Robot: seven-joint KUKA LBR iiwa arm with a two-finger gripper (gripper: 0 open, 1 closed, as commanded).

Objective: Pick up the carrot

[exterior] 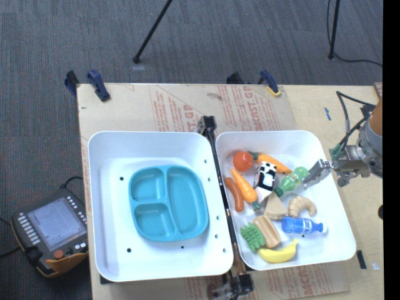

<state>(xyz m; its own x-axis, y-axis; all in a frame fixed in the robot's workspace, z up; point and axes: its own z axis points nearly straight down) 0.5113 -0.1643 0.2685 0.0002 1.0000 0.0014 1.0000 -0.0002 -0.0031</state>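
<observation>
The carrot (278, 164) is an orange tapered toy with green leaves at its left end. It lies in the back of the right bin (325, 144), partly behind a black-and-white toy (266, 175). My gripper (314, 175) hangs low over the bin's right side, reaching in from the right. Its tip is beside a green toy (292, 180), a short way right of the carrot and not touching it. Nothing shows in its grip.
The right bin also holds a red tomato (243, 161), an orange stick-shaped toy (245, 186), a sausage (234, 194), a croissant (302, 205), a blue bottle (302, 226), a banana (279, 253) and bread (269, 229). The left bin (106, 161) holds a blue divided plate (167, 202).
</observation>
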